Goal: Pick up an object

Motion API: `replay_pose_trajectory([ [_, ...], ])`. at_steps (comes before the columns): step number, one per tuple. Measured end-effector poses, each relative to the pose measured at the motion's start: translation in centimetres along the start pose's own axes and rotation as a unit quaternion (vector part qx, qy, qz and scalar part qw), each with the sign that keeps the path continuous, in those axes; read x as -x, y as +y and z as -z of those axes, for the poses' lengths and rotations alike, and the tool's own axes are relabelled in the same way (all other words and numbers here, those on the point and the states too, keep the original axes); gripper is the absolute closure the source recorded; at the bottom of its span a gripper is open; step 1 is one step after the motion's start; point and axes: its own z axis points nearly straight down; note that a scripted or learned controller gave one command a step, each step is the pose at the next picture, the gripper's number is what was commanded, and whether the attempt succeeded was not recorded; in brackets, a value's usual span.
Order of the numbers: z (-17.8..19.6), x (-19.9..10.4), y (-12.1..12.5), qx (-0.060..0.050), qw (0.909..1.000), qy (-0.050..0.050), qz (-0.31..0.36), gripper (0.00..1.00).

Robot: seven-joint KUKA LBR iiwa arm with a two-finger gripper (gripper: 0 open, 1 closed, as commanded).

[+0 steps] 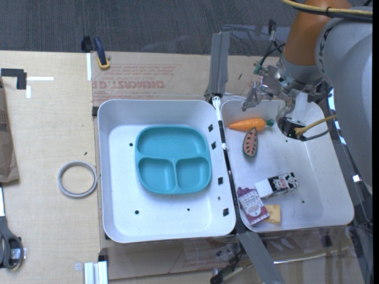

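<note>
The small red-and-white printed packet (251,205) sits well apart from the two-finger gripper (269,99), empty, jaw state unclear, so lower squarely over the orange toy carrot (247,123).

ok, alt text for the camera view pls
A grey arm's gripper hangs over the far end of the right bin, near a toy carrot and watermelon slice. The left bin holds a teal divided plate.
</note>
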Motion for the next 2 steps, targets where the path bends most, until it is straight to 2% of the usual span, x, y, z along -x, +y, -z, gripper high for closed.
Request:
replay_pose_trajectory([
  [1,-0.1,0.6,-7.2,-0.001,0.9999,0.000,-0.012,0.00],
  [2,-10.1,4.8,-5.8,-0.001,0.9999,0.001,-0.013,0.00],
])
